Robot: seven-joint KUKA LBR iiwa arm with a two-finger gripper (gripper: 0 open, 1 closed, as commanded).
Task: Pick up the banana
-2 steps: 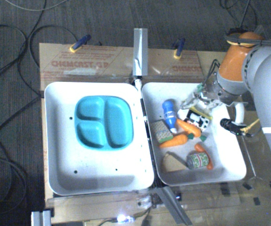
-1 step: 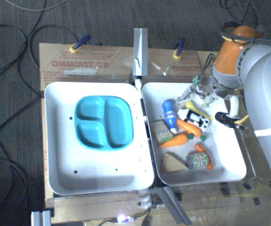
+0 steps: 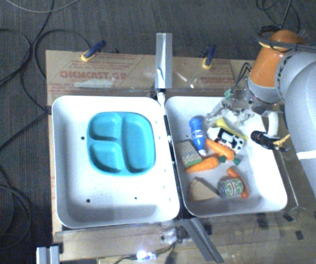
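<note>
The banana (image 3: pixel 236 130) shows as a thin yellow curve near the back of the right bin (image 3: pixel 267 202), partly covered by a black and white object (image 3: pixel 227 138). My gripper (image 3: pixel 233 112) hangs just behind and above the banana, close to the bin's back wall. The grey arm with its orange band (image 3: pixel 267 65) reaches in from the right. Nothing can be seen held in the gripper.
The right bin also holds a blue bottle (image 3: pixel 197 131), two carrots (image 3: pixel 220 148) (image 3: pixel 201 165), a sponge (image 3: pixel 189 154), a can (image 3: pixel 232 187) and a brown wedge (image 3: pixel 201 189). A blue compartment tray (image 3: pixel 122 142) lies in the left bin (image 3: pixel 70 202).
</note>
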